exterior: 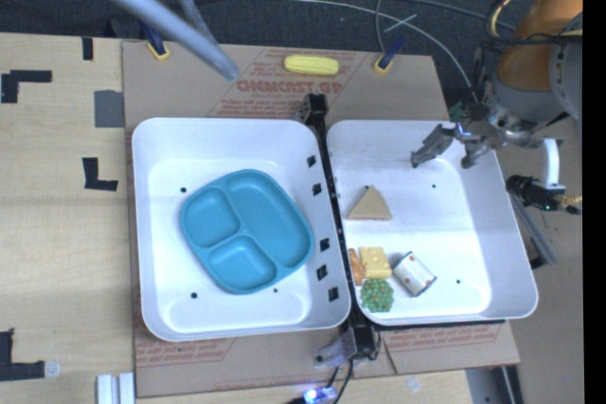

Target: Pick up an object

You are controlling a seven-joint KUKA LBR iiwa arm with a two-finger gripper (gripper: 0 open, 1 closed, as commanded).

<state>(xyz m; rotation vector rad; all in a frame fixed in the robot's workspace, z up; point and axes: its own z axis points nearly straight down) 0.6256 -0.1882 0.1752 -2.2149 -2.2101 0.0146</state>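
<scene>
The end effector (447, 149) hangs with fingers apart, holding nothing, over the right bin (492, 232), tan wedge (370, 204) pointing up-view.

Grey arm (559, 76) with orange band, dark metal two-finger hand (449, 151)

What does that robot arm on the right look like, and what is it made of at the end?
The arm is grey and rounded, with a wide orange band above the wrist. A thin yellowish cable loops beside the band. At its tip sits a small dark metal gripper with two slim jaws, reaching over the right white bin. A small white fitting sticks out below the wrist.
</scene>
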